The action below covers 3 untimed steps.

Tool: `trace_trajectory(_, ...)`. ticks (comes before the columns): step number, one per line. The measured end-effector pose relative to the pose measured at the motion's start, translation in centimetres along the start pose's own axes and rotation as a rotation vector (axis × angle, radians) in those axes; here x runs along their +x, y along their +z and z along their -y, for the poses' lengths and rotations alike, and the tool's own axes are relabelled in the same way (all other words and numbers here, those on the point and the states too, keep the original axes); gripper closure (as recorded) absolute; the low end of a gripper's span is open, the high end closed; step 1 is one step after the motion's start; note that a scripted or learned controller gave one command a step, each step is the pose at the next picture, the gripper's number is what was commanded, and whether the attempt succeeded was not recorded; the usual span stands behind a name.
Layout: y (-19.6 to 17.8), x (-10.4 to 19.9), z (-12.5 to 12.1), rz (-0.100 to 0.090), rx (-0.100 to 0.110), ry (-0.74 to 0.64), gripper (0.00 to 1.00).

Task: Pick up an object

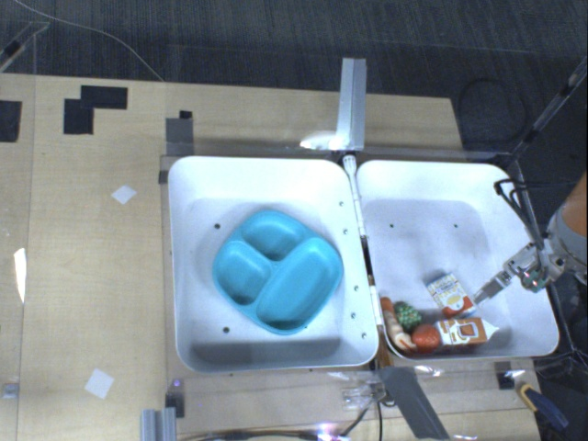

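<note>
Leftmost, a blue tray [277, 271] sits in the left bin [188, 246]. Across the divider, a packet [446, 291], carton [461, 332] and toy vegetables [409, 324] cluster in the right bin's [413, 200] near corner. Just right of the packet hangs the gripper [487, 289]; its jaw state cannot be told.

Pale wood bench [83, 274] w/ black marks, dark carpet floor [276, 16] behind, cables across it.

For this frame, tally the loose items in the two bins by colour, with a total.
Blue: 1, tray in the left bin
White/yellow: 1, packet
Orange: 1, carton
Red: 1, piece
Green: 1, piece
Total: 5; a further small piece at the right bin's corner is unclear.
</note>
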<state>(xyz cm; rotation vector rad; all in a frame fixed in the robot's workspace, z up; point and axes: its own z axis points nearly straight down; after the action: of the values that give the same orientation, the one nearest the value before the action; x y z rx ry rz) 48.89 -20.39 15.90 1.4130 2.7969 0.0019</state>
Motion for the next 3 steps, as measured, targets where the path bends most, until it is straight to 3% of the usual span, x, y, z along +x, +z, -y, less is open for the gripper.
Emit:
trace_trajectory(1, 4.3, 1.0, -2.9, -0.003, 0.002, 0.234, 0.00)
trace_trajectory(2, 4.3, 5.1, -3.6, -0.004, 0.002, 0.232, 0.00)
trace_trajectory(3, 4.9, 1.6, -1.6, -0.001, 0.000, -0.171, 0.00)
